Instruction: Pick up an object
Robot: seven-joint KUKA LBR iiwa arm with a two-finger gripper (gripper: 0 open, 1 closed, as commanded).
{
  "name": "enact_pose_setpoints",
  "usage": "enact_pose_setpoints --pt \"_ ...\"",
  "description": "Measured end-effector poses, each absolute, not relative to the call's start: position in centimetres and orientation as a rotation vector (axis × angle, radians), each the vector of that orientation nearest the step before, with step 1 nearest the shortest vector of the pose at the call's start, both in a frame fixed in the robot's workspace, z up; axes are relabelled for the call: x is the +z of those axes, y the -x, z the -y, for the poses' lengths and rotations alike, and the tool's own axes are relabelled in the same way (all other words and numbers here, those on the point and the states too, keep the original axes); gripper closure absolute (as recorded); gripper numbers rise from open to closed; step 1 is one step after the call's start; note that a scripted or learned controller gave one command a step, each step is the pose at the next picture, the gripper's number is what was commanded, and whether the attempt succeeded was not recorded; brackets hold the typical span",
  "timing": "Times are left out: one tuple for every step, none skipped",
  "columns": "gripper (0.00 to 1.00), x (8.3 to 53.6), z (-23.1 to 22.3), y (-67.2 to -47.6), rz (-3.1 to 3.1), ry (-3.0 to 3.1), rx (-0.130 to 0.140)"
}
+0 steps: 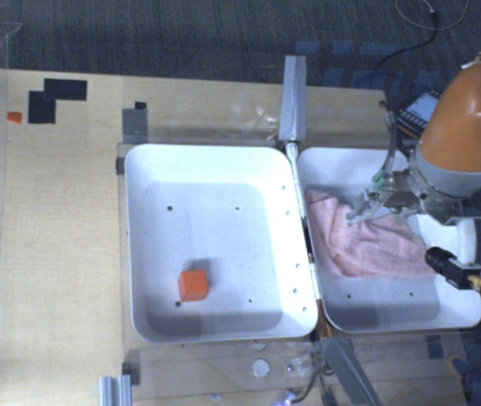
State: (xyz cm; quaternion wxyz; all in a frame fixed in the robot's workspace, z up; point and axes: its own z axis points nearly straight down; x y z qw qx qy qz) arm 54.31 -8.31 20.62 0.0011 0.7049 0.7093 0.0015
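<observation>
The grey arm with its orange band [468, 125] is cut off at the right edge and covers the far right corner of the right-hand shallow white bin [392, 321]. Its gripper [377, 205] is small and tangled in outline against the bin wall, and I cannot tell whether it is wide or narrow, or whether it touches anything. It sits low over the upper edge of a crumpled pink cloth [350, 244], which lies across the middle of that bin; the cloth's right end runs under the wrist and is hidden.

The arm reaches in from the right, with the wrist bent down towards the cloth.

In the left-hand shallow white bin [223, 163] a small orange cube [194, 285] rests alone near the front, well apart from the gripper. Both bins stand on a pale wooden surface [62, 252], with a grey metal post [293, 100] rising between them at the back. A black L-shaped patch [52, 100] and a tiny orange square [14, 117] mark the surface's far left corner. Beyond it lies dark carpeted floor [181, 15] with a thin looped cable [426, 11]
</observation>
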Motion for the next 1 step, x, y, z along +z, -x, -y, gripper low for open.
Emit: enact_pose_setpoints --pt "0.0 9.73 11.86 -56.46 -2.248 -2.181 0.012"
